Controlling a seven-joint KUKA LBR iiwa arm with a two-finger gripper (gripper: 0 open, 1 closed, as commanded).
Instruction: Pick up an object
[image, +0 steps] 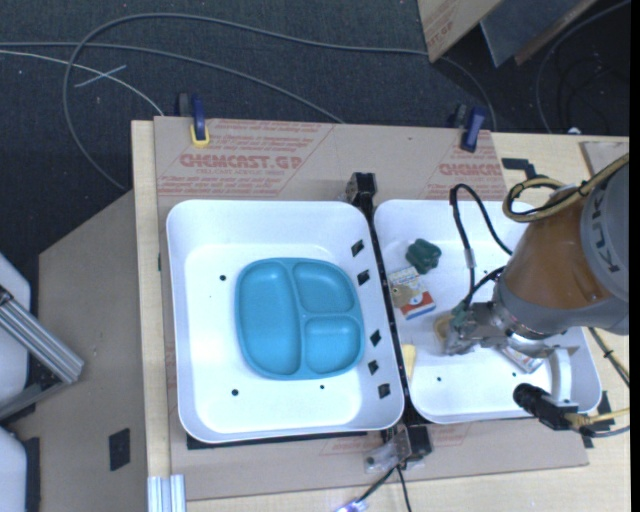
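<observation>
In the right bin (470, 400) a dark green lump (425, 254) lies near the back left. Just in front of it rests a small white packet with red and blue print (412, 298). My gripper (458, 331) reaches down into the middle of this bin, to the right of the packet and apart from it. A small tan bit (440, 325) shows at the gripper's left side; whether it is touched is unclear. The grey arm with its orange band (555, 265) covers the bin's right half.
The left bin (200, 330) holds a blue divided plate (298, 317). A yellow piece (408, 360) sits at the rim between the bins. Black cables (465, 235) loop over the right bin's back. Clamps stand at the bench's far edge.
</observation>
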